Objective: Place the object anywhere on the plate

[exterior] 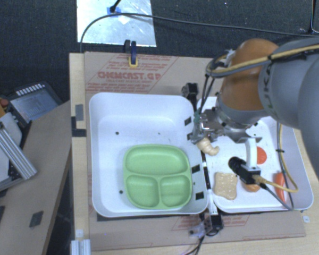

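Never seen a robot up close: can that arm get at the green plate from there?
Probably yes. The green plate lies uncovered in the left bin, and the end effector hangs close by, about at the wall between the bins.

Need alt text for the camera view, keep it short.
The grey arm has its hand at the left edge of the right bin, right next to a small cream object; a green three-section plate sits in the left bin. A tan cracker-like piece and an orange stick also lie in the right bin.
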{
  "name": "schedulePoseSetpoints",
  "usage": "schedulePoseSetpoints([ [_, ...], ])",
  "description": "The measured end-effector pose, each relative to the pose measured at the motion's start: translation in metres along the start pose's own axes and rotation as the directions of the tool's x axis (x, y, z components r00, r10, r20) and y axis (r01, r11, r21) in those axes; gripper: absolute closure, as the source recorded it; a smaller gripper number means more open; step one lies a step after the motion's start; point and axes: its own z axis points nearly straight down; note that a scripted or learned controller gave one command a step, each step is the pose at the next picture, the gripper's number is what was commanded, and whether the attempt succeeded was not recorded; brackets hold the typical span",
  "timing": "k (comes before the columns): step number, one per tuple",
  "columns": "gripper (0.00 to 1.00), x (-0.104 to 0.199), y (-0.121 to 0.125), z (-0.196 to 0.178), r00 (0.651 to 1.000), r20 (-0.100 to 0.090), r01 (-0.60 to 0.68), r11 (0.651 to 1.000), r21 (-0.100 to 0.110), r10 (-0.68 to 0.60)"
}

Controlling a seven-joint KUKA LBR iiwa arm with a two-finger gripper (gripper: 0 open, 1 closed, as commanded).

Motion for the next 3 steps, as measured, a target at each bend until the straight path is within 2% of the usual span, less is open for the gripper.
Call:
schedulePoseSetpoints([
  [1, 1.0, 0.052, 0.006, -0.011, 1.0, 0.0, 0.0, 1.0, 0.0, 0.0],
  [2, 1.0, 0.097, -0.005, -0.024, 1.0, 0.0, -0.001, 1.0, -0.001, 0.001],
  [3, 0.0, 0.094, -0.004, -0.024, 1.0, 0.002, -0.005, 1.0, 0.0, 0.005],
])
